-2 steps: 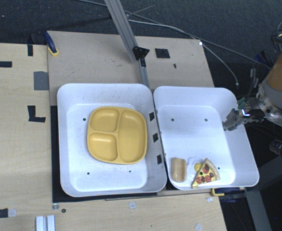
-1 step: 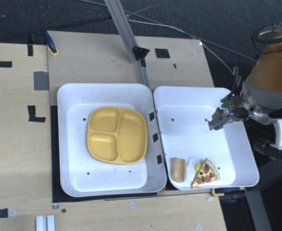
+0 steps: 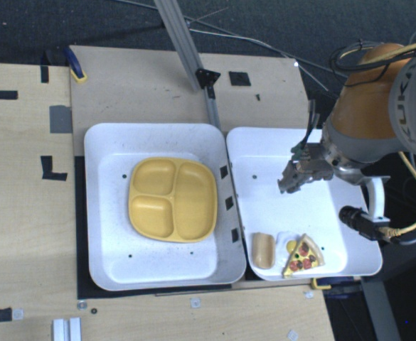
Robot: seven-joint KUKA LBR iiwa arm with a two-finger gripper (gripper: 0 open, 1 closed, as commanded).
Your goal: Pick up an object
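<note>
Reaching in from right, grey arm (image 3: 378,112) cut off at frame edge — orange band above wrist. Gripper (image 3: 290,183) dark and blurred over right bin (image 3: 264,144), tilted down-left; jaws' state cannot tell, nothing seen between them. Pizza slice toy (image 3: 304,256) and brown bread-like piece (image 3: 263,250) lie at bin's near edge, well apart from gripper. Yellow divided plate (image 3: 173,199) sits in left bin (image 3: 101,190).

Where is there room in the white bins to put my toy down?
The right bin has bare floor on its left side, between the claw and the bread piece. Its near edge is crowded by the bread and toy pizza slice. In the left bin, the yellow divided plate leaves just a border.
</note>
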